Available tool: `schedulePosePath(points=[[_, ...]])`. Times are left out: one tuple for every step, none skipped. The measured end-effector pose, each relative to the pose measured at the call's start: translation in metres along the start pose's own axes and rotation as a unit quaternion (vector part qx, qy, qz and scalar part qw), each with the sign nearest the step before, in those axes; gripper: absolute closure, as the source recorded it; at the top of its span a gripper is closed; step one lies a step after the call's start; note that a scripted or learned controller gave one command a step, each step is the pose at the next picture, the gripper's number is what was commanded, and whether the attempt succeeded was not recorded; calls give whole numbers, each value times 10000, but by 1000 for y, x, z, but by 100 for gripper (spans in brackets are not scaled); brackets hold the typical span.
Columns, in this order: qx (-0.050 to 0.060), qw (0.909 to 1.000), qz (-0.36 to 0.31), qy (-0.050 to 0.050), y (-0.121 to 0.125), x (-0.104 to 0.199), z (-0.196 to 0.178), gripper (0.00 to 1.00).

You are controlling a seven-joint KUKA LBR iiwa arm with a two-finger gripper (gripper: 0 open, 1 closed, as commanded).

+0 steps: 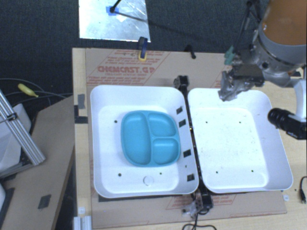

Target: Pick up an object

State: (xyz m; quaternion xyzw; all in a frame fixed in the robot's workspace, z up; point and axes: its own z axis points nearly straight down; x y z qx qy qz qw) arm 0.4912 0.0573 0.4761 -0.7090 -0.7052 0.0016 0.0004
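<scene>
Dark blue-grey carpet surrounds the bench, and on it, beyond the far edge, we see one shiny sheet of crinkled foil (114,12) with a small blue mark and a thin dark rod crossing it. We count two shallow white plastic bins with rounded corners, side by side on a brown cardboard sheet (125,63) printed with red letters that we can read only in part. A row of small black clips runs along the seam where the bins meet.

Much of the arm is cut off by the top and right edges; we see only its broad orange band and grey wrist housing. Its metal two-finger gripper (229,91) hangs over the far left corner of the right white bin (268,176), and it is too small and blurred for us to tell whether its fingers are apart or together; we see nothing between them.

We count one object: a smooth light-blue plastic plate with three compartments (150,138), one large and two smaller, lying flat near the middle of the left white bin (106,97), well apart from the gripper. At the left edge, ribbed aluminium rails (17,131) are partly cut off.
</scene>
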Motion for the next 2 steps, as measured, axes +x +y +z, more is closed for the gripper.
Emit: schedulePosePath(points=[[17,10000,-16,3,-5,-20,84,100],[11,10000,-19,3,-4,-40,159,100]])
